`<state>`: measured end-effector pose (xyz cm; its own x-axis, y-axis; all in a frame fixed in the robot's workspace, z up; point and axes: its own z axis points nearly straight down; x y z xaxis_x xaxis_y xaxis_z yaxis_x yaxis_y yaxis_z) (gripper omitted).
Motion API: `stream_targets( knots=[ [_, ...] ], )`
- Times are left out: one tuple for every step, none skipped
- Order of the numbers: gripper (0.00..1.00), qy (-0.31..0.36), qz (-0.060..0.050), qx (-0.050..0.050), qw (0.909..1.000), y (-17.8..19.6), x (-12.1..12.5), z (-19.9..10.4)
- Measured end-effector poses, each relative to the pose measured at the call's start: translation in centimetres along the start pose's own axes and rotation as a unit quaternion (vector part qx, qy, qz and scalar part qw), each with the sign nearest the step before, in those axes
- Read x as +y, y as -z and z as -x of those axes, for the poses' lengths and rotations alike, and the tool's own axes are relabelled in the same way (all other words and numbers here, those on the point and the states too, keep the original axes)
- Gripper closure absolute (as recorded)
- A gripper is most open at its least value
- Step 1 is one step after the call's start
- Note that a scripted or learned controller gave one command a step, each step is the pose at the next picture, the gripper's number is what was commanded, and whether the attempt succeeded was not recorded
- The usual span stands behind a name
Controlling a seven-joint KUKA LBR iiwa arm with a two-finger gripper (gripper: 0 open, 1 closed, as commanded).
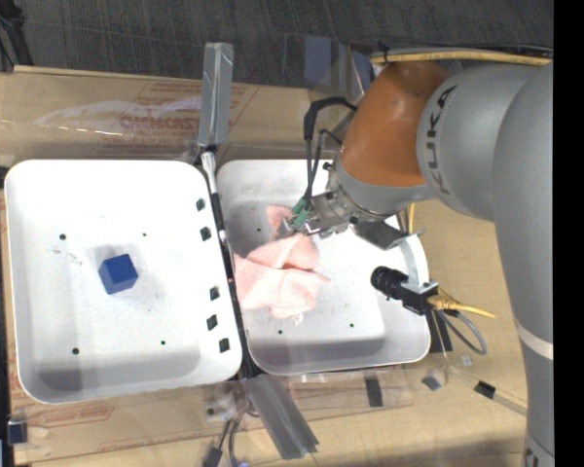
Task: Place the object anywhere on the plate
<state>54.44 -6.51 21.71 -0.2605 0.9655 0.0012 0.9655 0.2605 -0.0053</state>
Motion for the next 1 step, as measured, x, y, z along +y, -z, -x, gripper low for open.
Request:
stream_targets(
  knots=[
    [1.00,0.002,-0.001,0.000,1.0000,1.16,0.05,0.01]
  ],
)
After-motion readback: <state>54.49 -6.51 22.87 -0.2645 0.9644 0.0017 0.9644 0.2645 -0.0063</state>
